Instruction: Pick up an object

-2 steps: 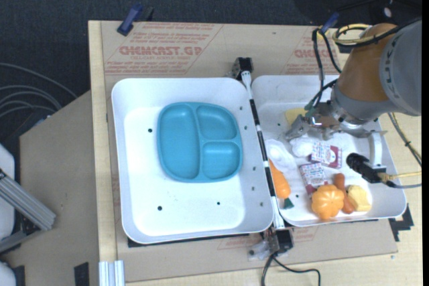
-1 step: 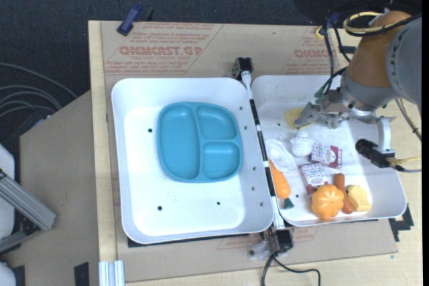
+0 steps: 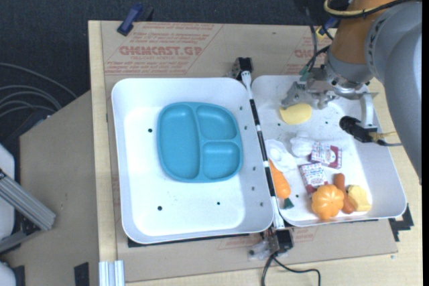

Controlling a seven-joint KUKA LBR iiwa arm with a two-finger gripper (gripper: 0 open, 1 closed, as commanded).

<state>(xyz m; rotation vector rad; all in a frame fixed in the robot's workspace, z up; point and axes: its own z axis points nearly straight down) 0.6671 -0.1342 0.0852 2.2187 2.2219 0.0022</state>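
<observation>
The right bin [image 3: 382,164] holds several small items. A pale yellow piece [image 3: 295,114] lies near its far left corner. My gripper [image 3: 305,93] hangs right over that piece's upper edge, on the grey arm with its orange band [image 3: 358,23] coming in from the top right. Whether it touches the piece I cannot tell. Nearer the front lie white crumpled bits [image 3: 296,144], two red-and-white packets [image 3: 326,155], an orange carrot [image 3: 279,183], a round orange fruit [image 3: 328,201], a red sausage [image 3: 340,181] and a yellow block [image 3: 359,197].
The left bin [image 3: 134,164] bears a blue divided plate [image 3: 199,141]. A black clamp [image 3: 244,67] sits at the far end of the seam between the bins. A black cable part [image 3: 355,128] hangs below the wrist over the right bin.
</observation>
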